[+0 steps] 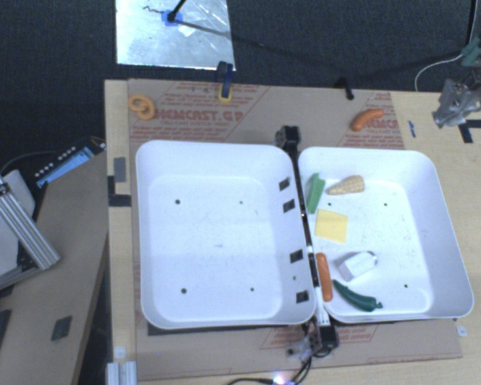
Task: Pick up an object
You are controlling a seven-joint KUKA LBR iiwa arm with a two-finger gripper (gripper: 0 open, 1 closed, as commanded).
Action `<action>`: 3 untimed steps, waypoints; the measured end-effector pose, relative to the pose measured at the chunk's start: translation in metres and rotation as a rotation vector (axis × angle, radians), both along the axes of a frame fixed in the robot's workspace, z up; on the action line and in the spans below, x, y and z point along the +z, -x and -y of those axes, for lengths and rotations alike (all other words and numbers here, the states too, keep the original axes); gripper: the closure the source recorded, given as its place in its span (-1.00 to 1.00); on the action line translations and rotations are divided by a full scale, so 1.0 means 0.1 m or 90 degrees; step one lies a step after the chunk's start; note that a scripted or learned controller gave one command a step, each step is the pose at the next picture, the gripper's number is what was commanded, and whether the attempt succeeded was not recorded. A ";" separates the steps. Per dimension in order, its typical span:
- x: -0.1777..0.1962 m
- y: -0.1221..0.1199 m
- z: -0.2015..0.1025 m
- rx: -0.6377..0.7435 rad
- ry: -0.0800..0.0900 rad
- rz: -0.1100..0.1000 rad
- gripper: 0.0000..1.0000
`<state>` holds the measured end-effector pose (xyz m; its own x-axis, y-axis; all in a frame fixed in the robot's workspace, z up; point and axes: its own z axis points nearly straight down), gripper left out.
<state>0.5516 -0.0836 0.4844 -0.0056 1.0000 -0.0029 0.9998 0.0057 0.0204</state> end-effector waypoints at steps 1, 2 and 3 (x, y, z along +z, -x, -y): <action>0.55 0.49 0.02 -0.001 -0.001 -0.006 1.00; -1.97 0.67 0.09 -0.004 -0.003 -0.022 1.00; -0.50 0.65 1.20 -0.009 0.006 0.000 1.00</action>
